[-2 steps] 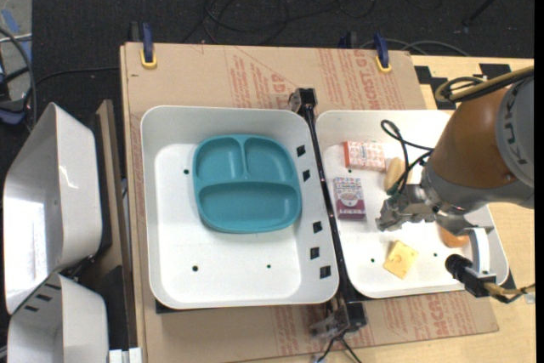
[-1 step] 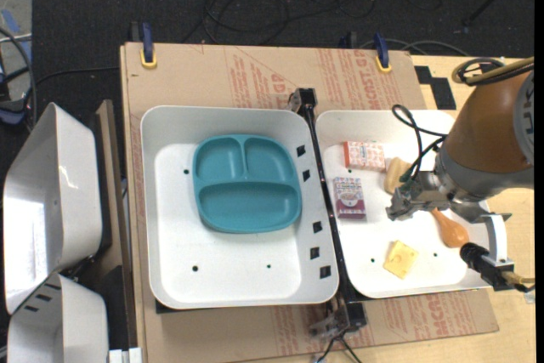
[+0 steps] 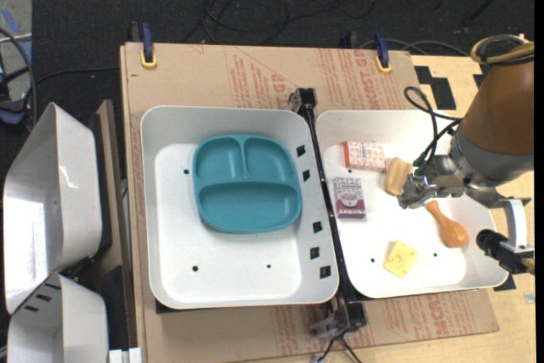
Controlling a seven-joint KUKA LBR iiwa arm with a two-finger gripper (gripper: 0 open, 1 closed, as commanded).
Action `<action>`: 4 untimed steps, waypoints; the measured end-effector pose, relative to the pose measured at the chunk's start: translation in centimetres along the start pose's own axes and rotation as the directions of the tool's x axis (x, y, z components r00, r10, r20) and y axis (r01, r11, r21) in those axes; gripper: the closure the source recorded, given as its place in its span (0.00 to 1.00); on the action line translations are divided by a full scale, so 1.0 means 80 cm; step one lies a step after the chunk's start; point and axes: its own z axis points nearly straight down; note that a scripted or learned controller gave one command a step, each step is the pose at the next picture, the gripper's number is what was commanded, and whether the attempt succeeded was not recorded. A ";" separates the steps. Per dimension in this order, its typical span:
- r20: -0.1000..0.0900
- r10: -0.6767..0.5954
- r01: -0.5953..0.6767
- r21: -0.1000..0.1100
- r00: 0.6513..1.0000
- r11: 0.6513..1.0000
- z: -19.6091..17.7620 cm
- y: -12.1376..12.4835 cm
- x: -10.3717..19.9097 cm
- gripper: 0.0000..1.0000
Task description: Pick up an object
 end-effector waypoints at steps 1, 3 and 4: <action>-0.003 -0.006 0.006 0.001 1.000 1.000 -0.017 0.016 0.069 1.00; -0.003 -0.006 0.006 0.003 1.000 1.000 -0.013 0.061 0.209 1.00; -0.003 -0.005 0.005 0.001 1.000 1.000 -0.015 0.085 0.269 1.00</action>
